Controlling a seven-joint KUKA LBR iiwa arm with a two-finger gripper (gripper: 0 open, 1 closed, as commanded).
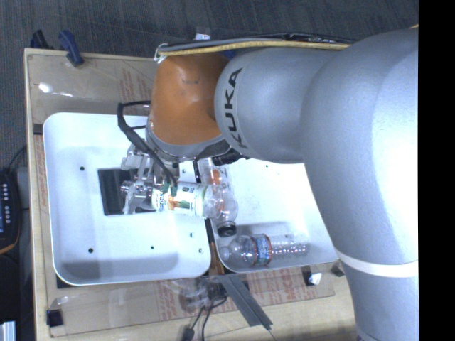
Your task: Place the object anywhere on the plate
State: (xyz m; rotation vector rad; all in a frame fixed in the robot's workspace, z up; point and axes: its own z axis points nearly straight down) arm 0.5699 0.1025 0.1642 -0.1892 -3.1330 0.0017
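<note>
There are two white bins side by side on the bench: the left bin (78, 212) shows most of its floor, while the right bin (313, 212) is largely covered by the grey arm (334, 98), whose orange band (185, 98) sits above the wrist. I count three clear plastic bottles. One bottle (186, 201), with a white, green and orange label, lies on its side across the wall between the two bins; a second bottle (220, 197) lies just right of it, tilted, with a dark cap toward the lower edge; the third bottle (264, 249) lies on its side along the near wall of the right bin, label in blue and red. One dark, flat, rectangular plate (112, 190) rests on the floor of the left bin. The bench (106, 84) is pale wood or board under a clear sheet, with a blue clamp (70, 47) at its far left corner, and dark carpet (142, 6) lies beyond it. The gripper (135, 190) hangs over the right edge of the plate, and the labelled bottle lies just beside it on the right, its left end touching or nearly touching the metal parts; I cannot tell whether the claw is closed or spread, nor whether the bottle sits in it.
</note>
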